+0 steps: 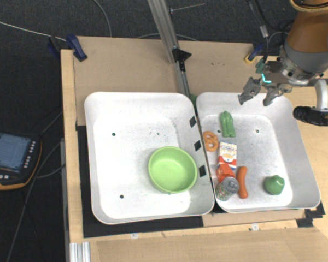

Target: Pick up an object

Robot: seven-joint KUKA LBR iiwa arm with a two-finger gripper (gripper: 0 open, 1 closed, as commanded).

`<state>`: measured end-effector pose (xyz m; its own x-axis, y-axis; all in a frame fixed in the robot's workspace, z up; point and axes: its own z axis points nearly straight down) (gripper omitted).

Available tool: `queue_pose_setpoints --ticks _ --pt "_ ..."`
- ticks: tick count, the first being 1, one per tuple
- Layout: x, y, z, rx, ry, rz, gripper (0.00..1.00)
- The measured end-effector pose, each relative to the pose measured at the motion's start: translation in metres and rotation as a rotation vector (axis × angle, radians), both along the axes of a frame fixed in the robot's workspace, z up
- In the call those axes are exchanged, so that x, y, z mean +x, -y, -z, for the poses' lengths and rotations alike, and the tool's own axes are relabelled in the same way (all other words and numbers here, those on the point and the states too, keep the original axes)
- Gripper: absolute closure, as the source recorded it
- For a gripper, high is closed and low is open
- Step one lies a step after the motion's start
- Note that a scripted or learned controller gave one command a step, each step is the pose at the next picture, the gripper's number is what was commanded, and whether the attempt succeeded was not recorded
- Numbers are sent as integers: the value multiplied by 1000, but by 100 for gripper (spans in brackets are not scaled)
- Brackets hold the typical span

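Camera view has the right bin (295,146) full of candidates, and the easiest pick looks like the green cucumber-ish piece (226,124), lying just below and a bit left of the fingers (261,94). Those are spread apart with nothing between them, hovering over the bin's back rim. Further down from them there's a pretzel (210,141), a little carton (227,153), a can (227,189) and an orange sausage-looking thing (242,182), all bunched tight against the left wall, so I'd skip that pile. The green pepper (274,184) sits alone, well below the fingers, also decent. For the cucumber: I'd come straight down, close across its narrow width, not along it. Left bin (104,146) holds a green bowl (172,170), way off to the side on the worktop (126,64).
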<state>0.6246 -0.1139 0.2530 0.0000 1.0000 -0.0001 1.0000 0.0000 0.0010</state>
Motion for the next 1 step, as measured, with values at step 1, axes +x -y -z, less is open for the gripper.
queue_pose_setpoints --ticks 1 --pt "0 0 0 0 0 0 0"
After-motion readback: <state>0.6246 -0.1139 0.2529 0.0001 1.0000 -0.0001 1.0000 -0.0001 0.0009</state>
